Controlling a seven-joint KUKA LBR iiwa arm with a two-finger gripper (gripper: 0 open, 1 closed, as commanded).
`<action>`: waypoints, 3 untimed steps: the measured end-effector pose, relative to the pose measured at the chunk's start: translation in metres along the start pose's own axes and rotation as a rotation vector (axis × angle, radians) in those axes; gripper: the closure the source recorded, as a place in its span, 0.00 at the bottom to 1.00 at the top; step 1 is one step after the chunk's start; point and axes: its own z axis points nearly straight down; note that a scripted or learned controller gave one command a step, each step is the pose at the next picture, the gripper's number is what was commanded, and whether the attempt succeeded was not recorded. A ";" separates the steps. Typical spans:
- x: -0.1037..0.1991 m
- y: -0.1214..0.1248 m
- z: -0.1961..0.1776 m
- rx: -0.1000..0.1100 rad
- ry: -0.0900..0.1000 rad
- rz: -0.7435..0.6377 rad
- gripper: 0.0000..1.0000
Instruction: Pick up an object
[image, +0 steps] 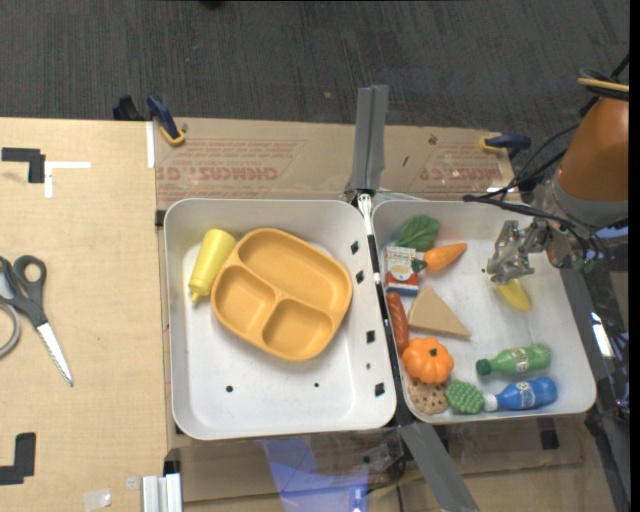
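My gripper (508, 262) low in right bin (575, 330), 2 o'clock area, directly above yellow banana (515, 294). Fingers' spread: cannot tell. Banana on bin floor, 3 o'clock of cheese wedge (435, 315).

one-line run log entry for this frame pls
task: pick up an object | gripper: over right white bin, just above small yellow toy piece | grasp: not confirmed | left white bin: orange divided plastic plate, yellow bottle
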 end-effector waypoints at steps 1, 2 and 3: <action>0.000 0.000 0.000 0.000 0.000 0.000 0.00; 0.002 0.000 0.012 -0.002 0.008 0.011 0.00; 0.000 0.000 0.000 0.000 0.000 0.008 1.00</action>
